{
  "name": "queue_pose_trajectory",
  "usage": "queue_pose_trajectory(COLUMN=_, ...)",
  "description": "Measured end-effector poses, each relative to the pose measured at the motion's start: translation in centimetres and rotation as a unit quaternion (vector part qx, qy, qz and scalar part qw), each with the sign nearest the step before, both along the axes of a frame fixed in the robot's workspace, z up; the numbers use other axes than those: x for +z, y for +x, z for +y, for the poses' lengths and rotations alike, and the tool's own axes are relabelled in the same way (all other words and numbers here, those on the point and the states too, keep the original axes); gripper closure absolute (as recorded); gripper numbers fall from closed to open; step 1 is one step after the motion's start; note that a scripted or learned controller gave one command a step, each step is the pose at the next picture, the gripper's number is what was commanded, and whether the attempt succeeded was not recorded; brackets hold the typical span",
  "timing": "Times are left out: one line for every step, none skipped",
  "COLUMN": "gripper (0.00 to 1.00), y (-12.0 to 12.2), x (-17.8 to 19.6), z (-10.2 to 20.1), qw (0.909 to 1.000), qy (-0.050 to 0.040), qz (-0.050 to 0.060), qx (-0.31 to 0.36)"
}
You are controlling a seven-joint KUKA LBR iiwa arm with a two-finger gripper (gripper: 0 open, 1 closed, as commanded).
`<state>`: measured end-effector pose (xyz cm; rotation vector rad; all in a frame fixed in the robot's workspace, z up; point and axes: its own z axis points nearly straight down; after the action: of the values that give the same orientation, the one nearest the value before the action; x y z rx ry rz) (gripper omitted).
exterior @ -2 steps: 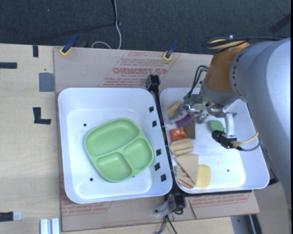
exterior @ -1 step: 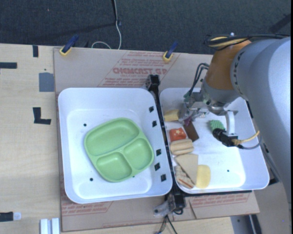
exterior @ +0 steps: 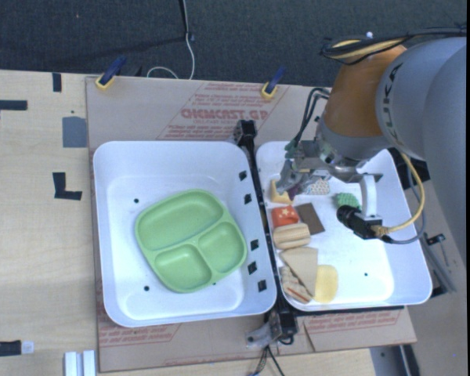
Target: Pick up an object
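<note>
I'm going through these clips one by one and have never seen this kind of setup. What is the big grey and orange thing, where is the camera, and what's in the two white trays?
The grey and orange thing is a robot arm reaching in from the right. The one camera is fixed above the bench and looks down at a slant. The arm's hand sits low over the back of the right bin; I cannot tell whether it holds anything. That bin holds a heap of toy food along its left side: a red piece, a hot dog bun, a yellow piece, a brown slab and a small green piece. The left bin holds a green divided plate.
</note>
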<state>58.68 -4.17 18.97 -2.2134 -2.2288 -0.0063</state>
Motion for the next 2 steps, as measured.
queue_pose_trajectory(gripper=1.0, y=-2.0, x=0.7, z=5.1, qw=1.0, qy=-0.0002, qz=0.003, qx=0.0)
queue_pose_trajectory(gripper=1.0, y=-1.3, x=1.7, z=9.6, qw=1.0, qy=-0.001, qz=0.002, qx=0.0)
